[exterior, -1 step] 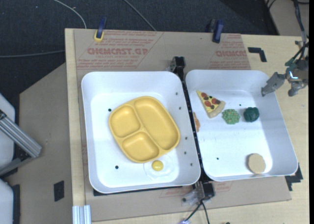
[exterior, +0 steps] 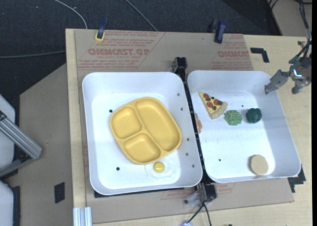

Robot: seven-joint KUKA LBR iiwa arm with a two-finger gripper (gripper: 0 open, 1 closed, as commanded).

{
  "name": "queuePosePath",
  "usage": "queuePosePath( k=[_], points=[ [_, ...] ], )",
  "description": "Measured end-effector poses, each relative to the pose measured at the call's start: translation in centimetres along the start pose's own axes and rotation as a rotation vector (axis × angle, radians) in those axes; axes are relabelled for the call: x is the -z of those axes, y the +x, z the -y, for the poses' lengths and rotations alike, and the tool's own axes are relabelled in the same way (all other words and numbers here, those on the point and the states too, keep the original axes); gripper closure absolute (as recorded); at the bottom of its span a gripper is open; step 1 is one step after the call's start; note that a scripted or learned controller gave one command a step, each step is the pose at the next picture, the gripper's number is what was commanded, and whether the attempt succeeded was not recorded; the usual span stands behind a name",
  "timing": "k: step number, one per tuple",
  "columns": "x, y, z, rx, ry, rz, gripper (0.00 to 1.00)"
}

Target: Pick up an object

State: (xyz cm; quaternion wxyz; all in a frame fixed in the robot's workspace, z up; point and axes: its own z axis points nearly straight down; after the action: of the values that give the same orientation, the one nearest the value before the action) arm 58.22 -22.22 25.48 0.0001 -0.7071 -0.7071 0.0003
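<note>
Nothing is picked up yet. The gripper (exterior: 286, 82) hangs at the far right corner of the right bin (exterior: 282, 136), its fingers spread and bare. The candidates lie in that bin: a pizza slice (exterior: 213, 103) near its far left corner, a light green piece (exterior: 233, 117) and a dark green one (exterior: 254, 115) mid-bin, a tan round piece (exterior: 258, 164) by the near right corner. The left bin (exterior: 94, 136) holds a yellow divided tray (exterior: 144, 130) and a fried egg (exterior: 159, 167) at its near edge. The whole grasp remains — descent, closing, lift. The arm is cut off at the frame's right edge — and something orange lies half hidden at the divide between bins.
</note>
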Motion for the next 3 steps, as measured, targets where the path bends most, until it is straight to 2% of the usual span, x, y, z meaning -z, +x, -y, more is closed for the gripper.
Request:
queuePosePath(
  k=[3],
  points=[
    [-13.7, 0.7, -1.1, 0.000, 0.004, -0.002, 0.00]
  ],
)
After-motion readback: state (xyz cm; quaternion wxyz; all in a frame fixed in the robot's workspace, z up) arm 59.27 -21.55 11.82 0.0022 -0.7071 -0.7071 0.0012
